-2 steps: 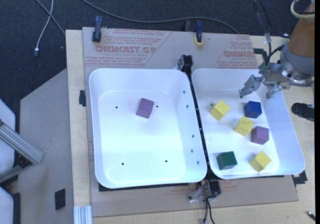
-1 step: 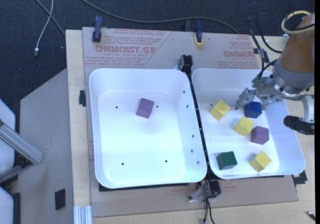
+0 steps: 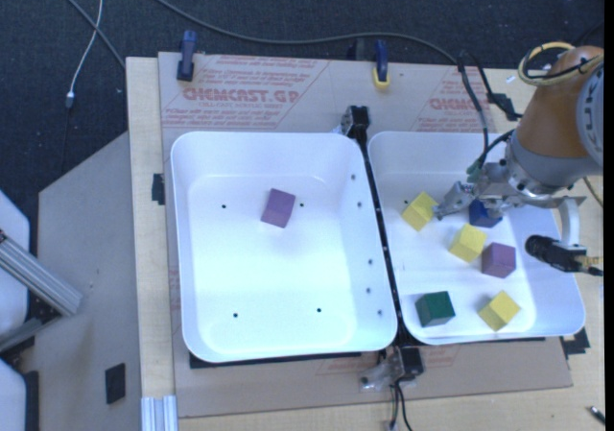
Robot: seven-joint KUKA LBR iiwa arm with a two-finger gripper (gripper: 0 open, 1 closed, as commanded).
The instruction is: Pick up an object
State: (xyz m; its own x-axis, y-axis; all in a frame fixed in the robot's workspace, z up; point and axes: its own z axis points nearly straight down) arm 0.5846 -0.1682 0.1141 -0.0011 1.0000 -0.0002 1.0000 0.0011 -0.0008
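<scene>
My gripper [image 3: 477, 201] is low in the right bin [image 3: 566, 319], near its back half. A small blue block [image 3: 485, 217] shows directly beneath it, partly hidden by the gripper body. Close by lie a yellow cube [image 3: 418, 212] to the left and another yellow cube [image 3: 468, 243] just in front. A purple cube [image 3: 498, 260], a green cube [image 3: 435, 308] and a third yellow cube [image 3: 500, 310] sit nearer the front wall. Whether the blue block is gripped cannot be seen.
The left bin [image 3: 192, 256] holds one purple cube [image 3: 278, 207] toward its back. The two bins meet at a shared wall [image 3: 379, 237]. Clamps and cables run along the board's far edge [image 3: 288, 83].
</scene>
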